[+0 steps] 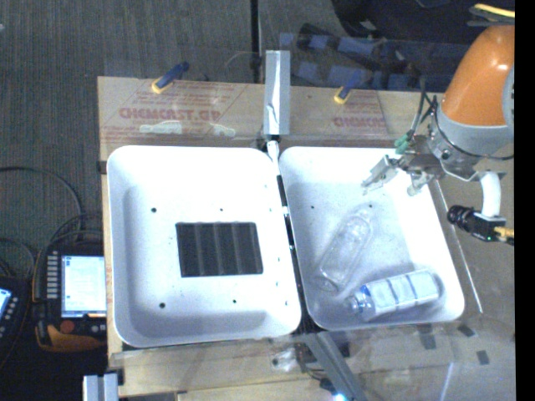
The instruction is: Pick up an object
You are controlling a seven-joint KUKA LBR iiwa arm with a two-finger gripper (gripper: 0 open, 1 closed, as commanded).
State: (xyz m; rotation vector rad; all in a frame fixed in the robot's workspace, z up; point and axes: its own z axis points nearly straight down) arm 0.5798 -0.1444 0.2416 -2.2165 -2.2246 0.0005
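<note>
From the overhead camera I see my gripper (394,170) hanging over the upper part of the right bin (311,186), near its far edge, with the two fingers spread apart and nothing between them. The closest thing to pick, a clear plastic bottle (344,250), lies flat on the bin floor at about seven o'clock from the fingertips, near but apart from them, its length running on a slant. A second bottle with a white label (399,294) lies at roughly six o'clock from the gripper, further off, down by the bin's near right corner, and sits just beside the clear one's lower end. So the right bin holds two bottles, both on their sides. The left bin (134,182) holds one thing, a dark ribbed rectangular slab (219,248) lying flat near its middle, at about eight o'clock from the gripper and well apart from it
</note>
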